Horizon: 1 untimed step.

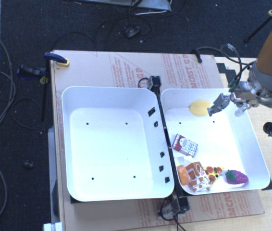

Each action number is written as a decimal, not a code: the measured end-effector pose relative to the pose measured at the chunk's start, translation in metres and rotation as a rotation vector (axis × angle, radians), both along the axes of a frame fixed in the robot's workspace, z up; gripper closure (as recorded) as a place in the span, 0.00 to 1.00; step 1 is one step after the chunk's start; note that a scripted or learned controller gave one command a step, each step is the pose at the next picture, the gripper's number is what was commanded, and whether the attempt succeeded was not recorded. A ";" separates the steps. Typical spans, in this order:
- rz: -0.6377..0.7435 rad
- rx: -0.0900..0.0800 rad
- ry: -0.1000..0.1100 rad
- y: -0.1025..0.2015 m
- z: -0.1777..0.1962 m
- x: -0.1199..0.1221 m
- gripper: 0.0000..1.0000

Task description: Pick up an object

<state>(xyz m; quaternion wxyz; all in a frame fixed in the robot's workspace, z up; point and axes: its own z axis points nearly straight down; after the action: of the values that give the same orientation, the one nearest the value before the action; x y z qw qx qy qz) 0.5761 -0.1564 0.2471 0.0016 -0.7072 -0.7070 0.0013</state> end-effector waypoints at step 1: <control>0.001 -0.001 -0.004 0.000 0.002 0.001 0.00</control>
<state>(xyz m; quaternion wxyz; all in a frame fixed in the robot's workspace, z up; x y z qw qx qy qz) 0.5769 -0.1563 0.2490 0.0000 -0.7070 -0.7072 0.0001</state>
